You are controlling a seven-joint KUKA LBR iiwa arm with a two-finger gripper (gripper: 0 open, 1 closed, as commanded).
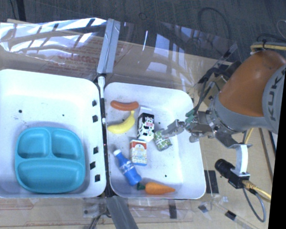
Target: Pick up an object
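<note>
Camera view: your pincer [165,135] sits low in the right bin [191,165], fingers apparently pinching a small green packet [163,143], though the view is too coarse to be sure. Just left of it stands a cow-print carton [146,126]. Sausage [124,105] and banana [122,125] lie further left, near the back. A red-and-white carton [138,152], blue bottle [127,168] and carrot [159,189] lie toward the front. Left bin [8,122] holds a blue tray [50,160].
</note>
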